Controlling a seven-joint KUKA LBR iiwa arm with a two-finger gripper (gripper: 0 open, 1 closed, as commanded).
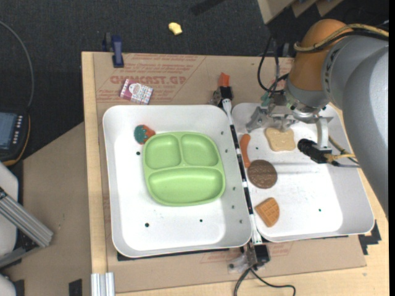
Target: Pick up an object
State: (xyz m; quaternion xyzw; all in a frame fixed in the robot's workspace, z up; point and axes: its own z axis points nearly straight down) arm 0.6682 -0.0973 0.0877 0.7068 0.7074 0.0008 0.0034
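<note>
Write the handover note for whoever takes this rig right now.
Gripper: low over the back of the right bin, just above the pale toast piece; nothing seen held.
Right bin also holds a brown cookie, an orange cracker and an orange stick by its left wall.
Left bin: green divided plate, small teal toy beside it.
Done: nothing lifted.
Left: grasp and lift one thing.
</note>
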